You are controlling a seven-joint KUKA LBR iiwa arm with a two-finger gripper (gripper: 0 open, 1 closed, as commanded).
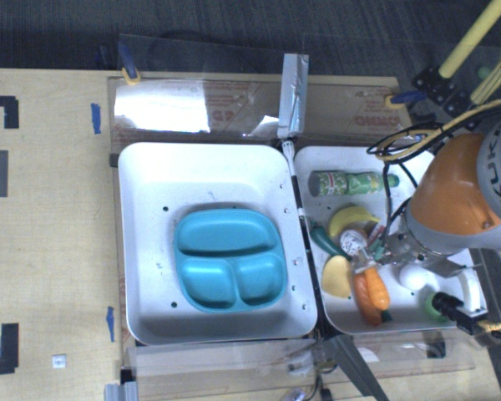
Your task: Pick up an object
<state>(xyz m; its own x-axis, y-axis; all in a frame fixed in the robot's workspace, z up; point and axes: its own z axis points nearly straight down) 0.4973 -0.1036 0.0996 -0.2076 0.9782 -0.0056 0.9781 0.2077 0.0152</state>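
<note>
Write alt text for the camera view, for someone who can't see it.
A grey and orange arm reaches from the right into the right bin, low over a carrot, a bottle and other small items. The left bin holds a blue divided tray.

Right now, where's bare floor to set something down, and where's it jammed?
Left bin: bare white strips ring the blue divided tray, widest along the far wall and left side. Right bin: crowded, with the green bottle, yellow pieces and carrot bunched beside the gripper.
</note>
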